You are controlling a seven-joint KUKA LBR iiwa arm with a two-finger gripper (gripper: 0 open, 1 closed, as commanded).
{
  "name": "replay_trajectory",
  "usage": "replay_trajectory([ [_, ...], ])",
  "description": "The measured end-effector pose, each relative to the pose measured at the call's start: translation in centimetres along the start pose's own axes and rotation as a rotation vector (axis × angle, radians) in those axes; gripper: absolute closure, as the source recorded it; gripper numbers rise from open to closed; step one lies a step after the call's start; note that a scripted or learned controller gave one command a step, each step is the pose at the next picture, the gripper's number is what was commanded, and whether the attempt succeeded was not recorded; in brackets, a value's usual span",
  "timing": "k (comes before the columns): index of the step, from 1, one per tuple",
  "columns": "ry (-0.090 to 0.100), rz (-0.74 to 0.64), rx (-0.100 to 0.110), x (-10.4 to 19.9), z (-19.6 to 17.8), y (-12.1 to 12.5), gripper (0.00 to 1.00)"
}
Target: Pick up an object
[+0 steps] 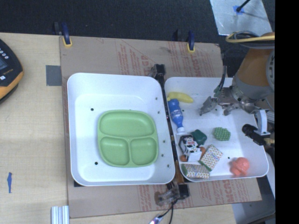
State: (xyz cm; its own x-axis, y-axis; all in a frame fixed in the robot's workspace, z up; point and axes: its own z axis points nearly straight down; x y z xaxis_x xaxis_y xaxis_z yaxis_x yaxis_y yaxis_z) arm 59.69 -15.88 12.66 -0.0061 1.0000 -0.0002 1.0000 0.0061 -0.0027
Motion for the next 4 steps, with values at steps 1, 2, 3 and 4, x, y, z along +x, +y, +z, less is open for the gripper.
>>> replay_trajectory([
  [1, 0.001, 0.001, 0.003, 4.7, 3.6, -6.4, 0.0],
  [2, 0.0, -0.002, 0.005, 4.6, 2.5, -6.3, 1.0],
  [3, 0.0, -0.002, 0.004, 4.6, 2.5, -6.3, 0.0],
  [4, -0.001, -0.005, 0.006, 4.5, 1.5, -6.4, 1.0],
])
